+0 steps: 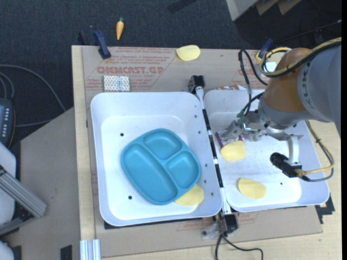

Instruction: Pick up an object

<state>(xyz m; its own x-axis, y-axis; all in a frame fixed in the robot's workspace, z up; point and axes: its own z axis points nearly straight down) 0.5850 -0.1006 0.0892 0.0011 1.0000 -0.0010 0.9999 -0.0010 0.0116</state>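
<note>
Target, likely: yellow chip-like piece [233, 151] in right bin [303, 196], left side, just beside divider. Gripper [242, 130] directly above/far side of it, apparently touching or nearly so (cannot tell open or closed; wrist hides it). Nothing visibly lifted, so pick judged not yet done: grasp and raise left. Second yellow piece [252, 188] nearer. Left bin [108, 112] holds blue divided plate [160, 165], third yellow piece [191, 196] at its near-right edge. Another yellow piece [188, 52] on worktop [81, 161], far.

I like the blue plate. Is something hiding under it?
Yes. A yellow piece peeks out from under the blue plate at its lower right edge, in the left bin. Part of the piece is covered, so its whole shape can't be seen.
</note>
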